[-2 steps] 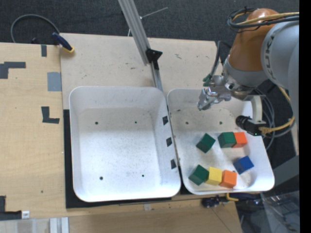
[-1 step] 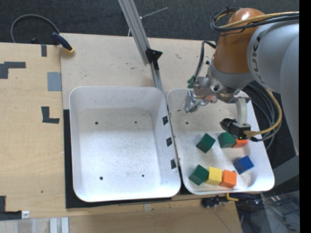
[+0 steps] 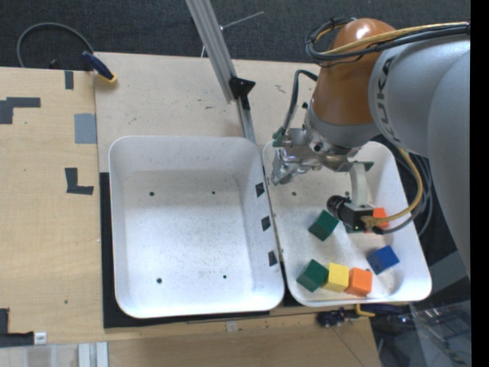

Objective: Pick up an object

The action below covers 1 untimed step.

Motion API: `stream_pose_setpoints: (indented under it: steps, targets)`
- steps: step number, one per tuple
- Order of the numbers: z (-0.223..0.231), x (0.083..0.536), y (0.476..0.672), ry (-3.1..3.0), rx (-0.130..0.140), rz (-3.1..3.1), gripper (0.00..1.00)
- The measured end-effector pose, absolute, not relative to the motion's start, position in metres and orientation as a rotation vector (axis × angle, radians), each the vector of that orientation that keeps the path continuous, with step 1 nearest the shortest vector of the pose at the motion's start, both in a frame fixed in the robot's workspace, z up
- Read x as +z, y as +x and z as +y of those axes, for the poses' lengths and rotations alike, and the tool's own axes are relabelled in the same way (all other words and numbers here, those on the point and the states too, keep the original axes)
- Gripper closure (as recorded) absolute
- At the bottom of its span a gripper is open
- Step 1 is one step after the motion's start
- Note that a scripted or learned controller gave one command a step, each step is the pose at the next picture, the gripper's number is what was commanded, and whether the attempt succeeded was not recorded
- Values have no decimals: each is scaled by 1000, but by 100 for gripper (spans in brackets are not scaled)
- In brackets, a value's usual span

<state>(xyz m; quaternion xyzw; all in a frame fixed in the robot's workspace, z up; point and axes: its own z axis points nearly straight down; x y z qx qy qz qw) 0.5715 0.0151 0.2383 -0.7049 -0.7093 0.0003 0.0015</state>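
Observation:
The right bin (image 3: 405,281) holds several blocks. A dark green block (image 3: 323,225) lies near its middle. Along its front edge sit another green block (image 3: 312,274), a yellow block (image 3: 337,276) and an orange block (image 3: 359,280) in a row, with a blue block (image 3: 383,258) just behind them. My gripper (image 3: 284,167) hangs over the bin's far left corner, close to the wall between the bins. It is well behind and to the left of the dark green block. Nothing shows in its grasp.
The left bin (image 3: 122,205) lies beside the right one. A slanted metal bar (image 3: 218,52) runs down to the bins' shared far corner. A black and orange cable fitting (image 3: 359,214) hangs over the right bin. The arm's bulk (image 3: 412,90) covers the bin's far right.

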Motion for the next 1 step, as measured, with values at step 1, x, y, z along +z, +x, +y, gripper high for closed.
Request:
stream_pose_setpoints:
  steps: [1]
  targets:
    - [74, 229, 552, -2210, 3, -2227, 100]
